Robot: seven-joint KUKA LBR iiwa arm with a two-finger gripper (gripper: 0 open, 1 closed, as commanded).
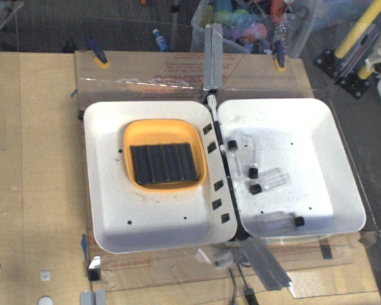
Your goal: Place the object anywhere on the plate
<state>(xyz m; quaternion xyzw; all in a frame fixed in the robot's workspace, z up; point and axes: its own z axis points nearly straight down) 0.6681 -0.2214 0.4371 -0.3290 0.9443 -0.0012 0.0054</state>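
Camera view from above: the object (164, 164), a dark grey, flat rectangular block with parallel ridges running across its top, lies on the plate (162, 130). It sits toward the plate's near side, its long edges roughly in line with the plate's rim and its surface matte and ribbed like a washboard. The plate is a smooth orange-yellow dish, squarish with well-rounded corners and a raised lip, and the block covers most of its floor, leaving a bare band of orange at the far side.

The plate rests in the left bin (108, 189), 1 of 2 shallow white trays with rounded corners and gently sloping walls. Its floor is scuffed and carries a few small dark specks. Along the wall where the 2 bins meet runs a row of small black square tabs (216, 185).

The right bin (317, 170), the same glossy white, holds clear plastic vials (274, 180) with black caps, lying on their sides and scattered near its left half; 4 caps can be made out. The vials are see-through and hard to trace against the white.

Both bins stand on a pale wooden bench (32, 170), with a clear bin of colourful toys (254, 11) beyond its far edge.
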